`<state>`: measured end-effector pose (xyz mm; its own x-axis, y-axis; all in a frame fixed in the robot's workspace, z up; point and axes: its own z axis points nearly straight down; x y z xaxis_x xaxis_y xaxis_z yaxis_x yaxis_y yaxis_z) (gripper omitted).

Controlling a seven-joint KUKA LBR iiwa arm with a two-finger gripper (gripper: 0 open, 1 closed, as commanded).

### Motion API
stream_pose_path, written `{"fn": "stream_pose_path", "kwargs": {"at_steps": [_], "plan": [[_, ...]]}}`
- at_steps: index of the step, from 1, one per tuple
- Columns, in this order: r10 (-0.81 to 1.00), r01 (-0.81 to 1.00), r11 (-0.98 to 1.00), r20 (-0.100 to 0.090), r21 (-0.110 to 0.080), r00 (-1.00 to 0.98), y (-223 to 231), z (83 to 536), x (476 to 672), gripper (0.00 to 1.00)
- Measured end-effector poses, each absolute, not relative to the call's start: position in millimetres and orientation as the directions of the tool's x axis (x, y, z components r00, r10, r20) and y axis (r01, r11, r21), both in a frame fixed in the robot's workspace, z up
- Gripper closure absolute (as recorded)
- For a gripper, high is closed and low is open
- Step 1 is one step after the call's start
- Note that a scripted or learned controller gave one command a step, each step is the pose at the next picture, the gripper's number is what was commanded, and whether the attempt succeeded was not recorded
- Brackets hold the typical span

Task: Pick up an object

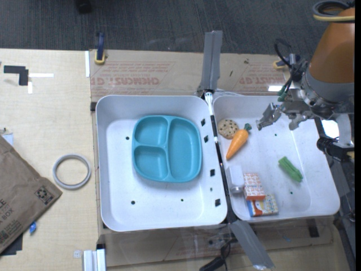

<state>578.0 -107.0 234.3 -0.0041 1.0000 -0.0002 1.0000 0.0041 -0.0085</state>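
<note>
You have two white bins side by side on the tabletop (51,117). The left bin (113,168) holds one thing, a teal divided plate (167,148) with three compartments, lying flat near the bin's middle. The right bin (316,199) holds five loose things: one round cookie (228,128) near its back left corner, one carrot (237,142) just beside the cookie and tilted, one green piece (290,169) toward the right side, one small carton (254,186), and one flat packet (264,205) touching the carton's front end. Beside the carton's left edge you can see a small pale item, too unclear to name. Out on the tabletop lies one roll of tape (72,170), left of the bins. The hand (282,117) hangs over the back of the right bin, its two fingers spread apart with nothing between them, near the carrot but apart from it.
</note>
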Motion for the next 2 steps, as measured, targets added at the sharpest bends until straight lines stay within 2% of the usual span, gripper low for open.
{"fn": "stream_pose_path", "kwargs": {"at_steps": [1,2], "plan": [[0.975,0.975,0.224,0.003,-0.009,-0.224,-98,146,610.3,0.0],[0.953,0.953,0.302,0.003,-0.005,-0.302,-153,88,540.1,0.0]]}}
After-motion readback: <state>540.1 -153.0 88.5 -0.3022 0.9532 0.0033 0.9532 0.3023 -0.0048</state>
